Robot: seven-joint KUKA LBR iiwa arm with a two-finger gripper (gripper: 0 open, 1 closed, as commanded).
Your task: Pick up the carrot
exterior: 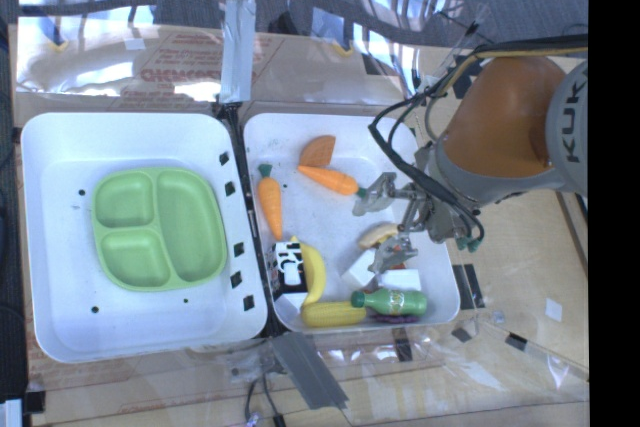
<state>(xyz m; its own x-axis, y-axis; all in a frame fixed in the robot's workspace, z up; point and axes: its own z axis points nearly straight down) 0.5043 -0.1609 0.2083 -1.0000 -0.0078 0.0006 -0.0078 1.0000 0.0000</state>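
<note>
Camera view records the task as not yet accomplished: nothing is lifted, and every item rests on the floor of the right-hand shallow white bin point(440, 130). The grey arm with the orange band point(500, 120) reaches into that bin from its right side, and the two-finger gripper point(385, 225) hangs low over the bin's right half. Its metal fingers point(375, 195) stand spread apart with nothing pinched between them; a small pale rounded item point(378, 235) lies in the gap beneath them and does not appear to be clamped. The task's thing, taken to be the orange tapered carrot with a green leafy top point(269, 200), lies well apart from the gripper, on the far side of the bin from the arm, along the bin's left wall, green end pointing away from the viewer. A second orange tapered piece point(328, 179) lies nearer the gripper, just beyond its upper finger; it may also be a carrot, which cannot be settled here. A yellow banana point(315, 273) and a green bottle point(392, 302) lie below the gripper. Remaining work, by judgement: travel across to the carrot, descent, closure and lift.
</note>
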